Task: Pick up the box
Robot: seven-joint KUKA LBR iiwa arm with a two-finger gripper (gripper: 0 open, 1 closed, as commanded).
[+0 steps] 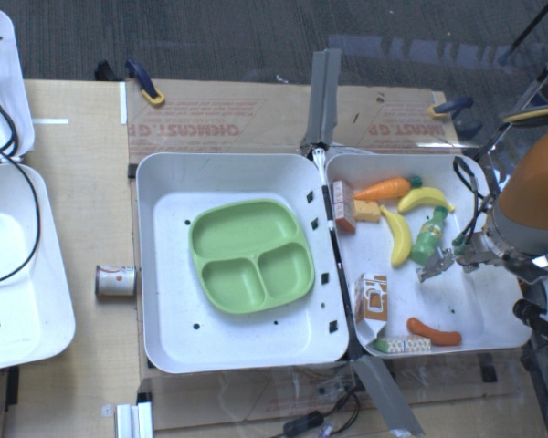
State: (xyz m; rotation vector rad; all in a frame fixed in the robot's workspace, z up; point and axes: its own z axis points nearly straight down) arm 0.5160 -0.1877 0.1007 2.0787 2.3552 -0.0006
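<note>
Spanning the middle of the bench (91,153), two white bins are sitting side by side, the left bin (164,336) touching the right bin (493,331) along a shared edge. Lying in the left bin, slightly left of its centre, a green tray (251,254) with three compartments is facing up. Reaching in from the right, the arm (534,190), its orange band showing near the frame edge, is holding the gripper (436,265) low over the right bin, just beside the green bottle (427,240); nothing is showing between the fingers, and whether they are spread or closed cannot be told at this size. Resting against the right bin's left wall toward its near side, the box (374,299), orange and white, is lying well apart from the gripper. Beyond it, two bananas are curving through the bin: the long banana (400,235) is lying just left of the bottle, and the short banana (426,199) is lying beside the bottle's far end. Near the far wall, a carrot (384,189) is pointing left, with a cheese wedge (366,212) just below it and a small carton (342,206) leaning at the left wall. At the near edge, a sausage (434,333) is lying beside a pale packet (404,345). Left of the left bin, a can (116,281) is lying on its side on the bench.
</note>
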